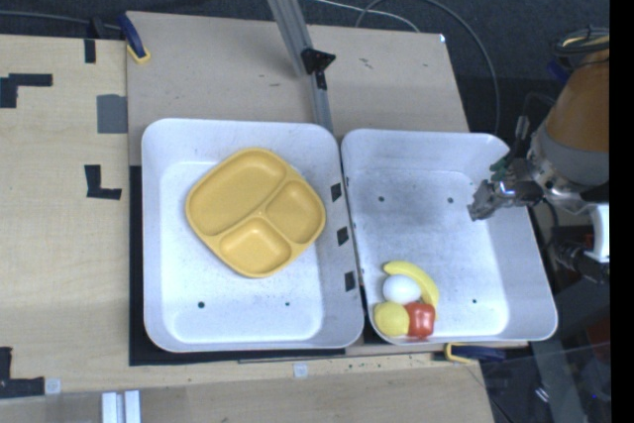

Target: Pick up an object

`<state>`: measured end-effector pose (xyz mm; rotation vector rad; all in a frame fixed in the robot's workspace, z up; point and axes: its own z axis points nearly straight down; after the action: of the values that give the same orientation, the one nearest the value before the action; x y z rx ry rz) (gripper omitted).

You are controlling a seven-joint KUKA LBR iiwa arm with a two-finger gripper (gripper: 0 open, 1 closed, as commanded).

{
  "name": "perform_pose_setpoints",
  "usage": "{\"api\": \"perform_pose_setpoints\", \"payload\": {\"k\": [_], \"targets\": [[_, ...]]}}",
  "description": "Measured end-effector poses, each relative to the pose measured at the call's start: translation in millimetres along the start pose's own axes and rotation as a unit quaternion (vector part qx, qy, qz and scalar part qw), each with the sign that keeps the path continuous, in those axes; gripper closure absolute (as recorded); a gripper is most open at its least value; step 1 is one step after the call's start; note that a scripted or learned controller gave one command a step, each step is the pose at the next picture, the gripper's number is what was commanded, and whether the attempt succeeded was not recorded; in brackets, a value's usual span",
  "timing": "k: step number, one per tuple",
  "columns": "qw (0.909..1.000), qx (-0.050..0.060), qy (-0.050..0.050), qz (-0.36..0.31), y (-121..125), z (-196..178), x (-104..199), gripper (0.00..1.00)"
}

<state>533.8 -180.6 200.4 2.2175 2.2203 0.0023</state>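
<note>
In the right bin (436,163) a small cluster lies near the front edge: a yellow banana (420,276) curved around a white egg-like ball (400,289), with a yellow round fruit (390,318) and a red piece (422,319) in front of them. My gripper (485,201) hangs over the right bin's right side, up and to the right of the cluster and well apart from it. Nothing shows between its fingers.
A yellow three-compartment plate (256,211) lies in the left bin (168,312). A grey metal pole (287,10) slants down from the top to the seam between the bins. Cables run across the dark floor behind the bench.
</note>
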Motion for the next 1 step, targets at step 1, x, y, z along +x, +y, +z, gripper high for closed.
{"api": "perform_pose_setpoints", "payload": {"k": [1], "targets": [[1.0000,0.000,0.000,0.000,1.1,-33.8,0.2,1.00]]}}
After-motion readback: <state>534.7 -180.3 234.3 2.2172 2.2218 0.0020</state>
